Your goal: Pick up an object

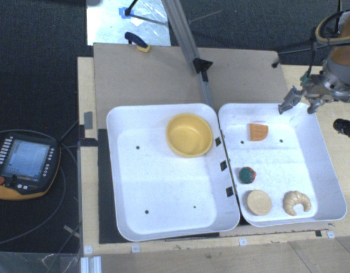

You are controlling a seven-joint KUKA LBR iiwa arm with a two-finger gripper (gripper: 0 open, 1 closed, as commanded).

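In the right bin (311,152) lie an orange block (258,132) near the back, a green and red ball (247,175) in the middle, a round tan biscuit (258,202) and a croissant (296,202) at the front. A yellow bowl (189,135) sits at the back of the left bin (141,175). My gripper (299,103) hangs over the right bin's far right corner, its two fingers spread apart with nothing between them. It is well to the right of the orange block.
A grey pole (183,30) slants across the bench behind the bins. A teach pendant (21,164) lies on the floor at the left. A blue and yellow clamp (136,41) sits at the bench's back edge.
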